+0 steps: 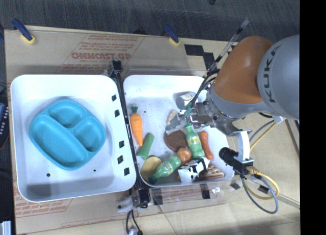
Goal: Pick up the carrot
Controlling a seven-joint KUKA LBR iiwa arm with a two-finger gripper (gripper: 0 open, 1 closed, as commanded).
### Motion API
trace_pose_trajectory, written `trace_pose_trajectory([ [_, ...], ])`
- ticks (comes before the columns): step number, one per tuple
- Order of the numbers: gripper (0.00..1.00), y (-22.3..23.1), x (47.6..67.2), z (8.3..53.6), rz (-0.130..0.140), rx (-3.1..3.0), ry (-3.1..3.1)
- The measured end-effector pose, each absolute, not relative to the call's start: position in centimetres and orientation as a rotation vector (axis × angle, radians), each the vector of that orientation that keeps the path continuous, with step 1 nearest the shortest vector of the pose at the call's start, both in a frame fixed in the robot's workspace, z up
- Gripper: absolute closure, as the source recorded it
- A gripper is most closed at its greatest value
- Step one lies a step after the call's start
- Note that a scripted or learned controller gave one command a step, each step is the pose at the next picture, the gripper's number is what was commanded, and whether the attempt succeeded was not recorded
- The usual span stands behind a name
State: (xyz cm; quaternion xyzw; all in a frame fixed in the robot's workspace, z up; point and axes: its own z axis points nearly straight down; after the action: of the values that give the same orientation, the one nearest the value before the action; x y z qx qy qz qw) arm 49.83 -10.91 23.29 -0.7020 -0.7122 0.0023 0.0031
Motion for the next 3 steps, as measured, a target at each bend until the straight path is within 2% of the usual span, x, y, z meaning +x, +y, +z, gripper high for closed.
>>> trace_pose_trajectory([
  [1,0.0,-10.0,53.5,13.0,0.017,-2.409,-1.998],
  [2,0.0,-9.3,53.4,9.4,0.005,-2.626,-1.719],
  [3,0.0,-9.0,58.5,9.4,0.007,-2.752,-1.512],
])
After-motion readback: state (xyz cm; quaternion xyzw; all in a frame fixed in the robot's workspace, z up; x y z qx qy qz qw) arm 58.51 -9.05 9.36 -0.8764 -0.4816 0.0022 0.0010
